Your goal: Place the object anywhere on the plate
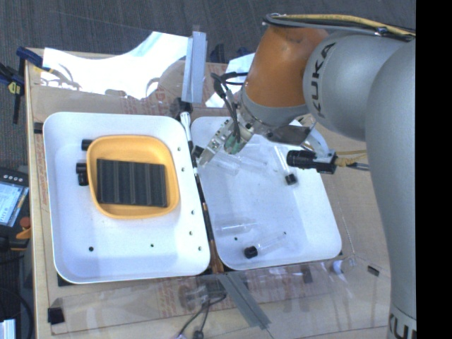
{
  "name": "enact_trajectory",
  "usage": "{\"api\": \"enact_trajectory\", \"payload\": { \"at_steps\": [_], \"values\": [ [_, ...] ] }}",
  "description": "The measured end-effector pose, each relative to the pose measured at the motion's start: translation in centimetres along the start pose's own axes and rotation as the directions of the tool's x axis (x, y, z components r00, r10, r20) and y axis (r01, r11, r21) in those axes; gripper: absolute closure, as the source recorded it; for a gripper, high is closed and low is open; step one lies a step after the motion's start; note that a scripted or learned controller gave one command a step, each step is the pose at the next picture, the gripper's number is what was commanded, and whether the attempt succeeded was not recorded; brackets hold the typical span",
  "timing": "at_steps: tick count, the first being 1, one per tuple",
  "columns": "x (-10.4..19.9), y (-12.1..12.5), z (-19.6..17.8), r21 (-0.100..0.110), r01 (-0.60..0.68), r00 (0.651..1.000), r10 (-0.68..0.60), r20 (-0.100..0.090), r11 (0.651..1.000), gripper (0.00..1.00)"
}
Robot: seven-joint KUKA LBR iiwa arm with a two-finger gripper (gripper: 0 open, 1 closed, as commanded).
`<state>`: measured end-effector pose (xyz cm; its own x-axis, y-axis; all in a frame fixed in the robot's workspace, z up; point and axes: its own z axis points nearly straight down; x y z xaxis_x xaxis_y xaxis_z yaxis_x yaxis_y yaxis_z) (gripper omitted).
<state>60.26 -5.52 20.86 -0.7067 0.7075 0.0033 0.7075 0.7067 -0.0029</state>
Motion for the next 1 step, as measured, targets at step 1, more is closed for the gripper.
{"api": "enact_trajectory", "payload": {
  "at_steps": [1],
  "values": [
    [-0.04,-0.04,-0.01,0.0,0.0,1.0,0.0,0.001,1.0,0.0]
  ]
}}
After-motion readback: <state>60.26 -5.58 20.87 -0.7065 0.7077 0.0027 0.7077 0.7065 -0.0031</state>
